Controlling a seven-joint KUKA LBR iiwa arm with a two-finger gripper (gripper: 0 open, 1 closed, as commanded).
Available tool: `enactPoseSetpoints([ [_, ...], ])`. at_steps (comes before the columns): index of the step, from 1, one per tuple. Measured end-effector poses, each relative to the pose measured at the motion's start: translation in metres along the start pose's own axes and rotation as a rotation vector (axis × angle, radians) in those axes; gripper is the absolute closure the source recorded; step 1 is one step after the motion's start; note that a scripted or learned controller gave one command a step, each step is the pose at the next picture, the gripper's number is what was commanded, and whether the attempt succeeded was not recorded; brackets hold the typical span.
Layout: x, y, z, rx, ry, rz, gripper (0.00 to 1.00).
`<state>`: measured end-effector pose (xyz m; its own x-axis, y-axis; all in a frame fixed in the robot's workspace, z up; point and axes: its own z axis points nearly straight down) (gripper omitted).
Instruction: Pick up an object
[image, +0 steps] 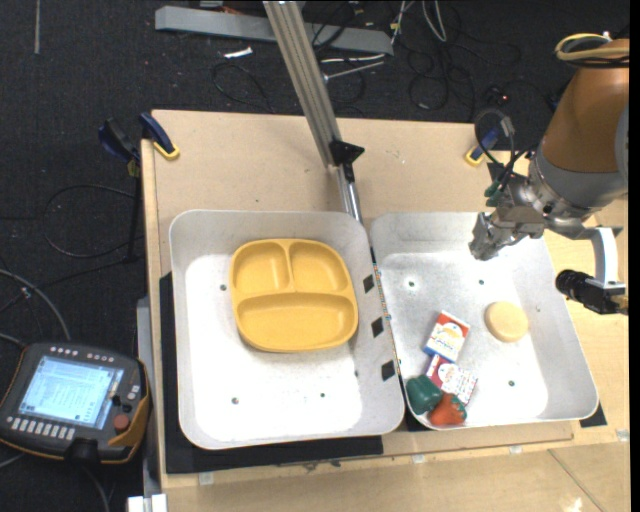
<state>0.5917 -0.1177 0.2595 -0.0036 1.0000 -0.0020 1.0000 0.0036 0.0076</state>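
Left bin (200, 330): yellow divided plate (294, 295), upper middle. Right bin (560, 370): pale round piece (507, 321) toward right; small carton (447, 336) mid-bin; second carton (457, 381) just below; red-green toy (437, 402) at front-left corner. Hand (487, 241) over right bin's rear edge; grip state unreadable. Worktop (240, 165) beneath.

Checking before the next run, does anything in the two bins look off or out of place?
Nothing is spilled or damaged. The yellow divided plate sits flat in the left bin; the small cartons, round yellow piece and toy strawberry lie loose in the right bin.
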Motion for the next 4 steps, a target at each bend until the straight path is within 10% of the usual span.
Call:
enactPoseSetpoints([
  [4,0.198,-0.062,0.02,0.01,0.003,-0.005,1.0],
])
